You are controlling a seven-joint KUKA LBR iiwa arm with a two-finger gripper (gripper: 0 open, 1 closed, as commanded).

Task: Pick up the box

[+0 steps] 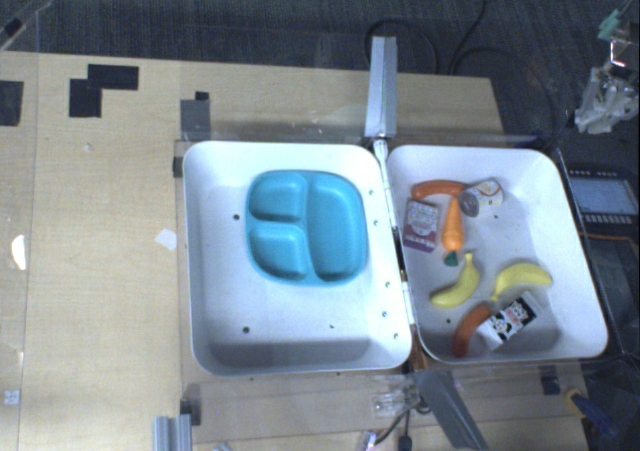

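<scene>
One purple box (pixel 422 223), at ten o'clock in the right bin (pixel 560 174), looked light and stiff, and its long edges suited a pinch. Whether the tool (pixel 606 104) was open or closed could not be told.

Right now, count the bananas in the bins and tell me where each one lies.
2. Both lie in the right bin: one banana near its middle, below the carrot; the other banana to its right, above the black-and-white box. None looks hidden.
</scene>
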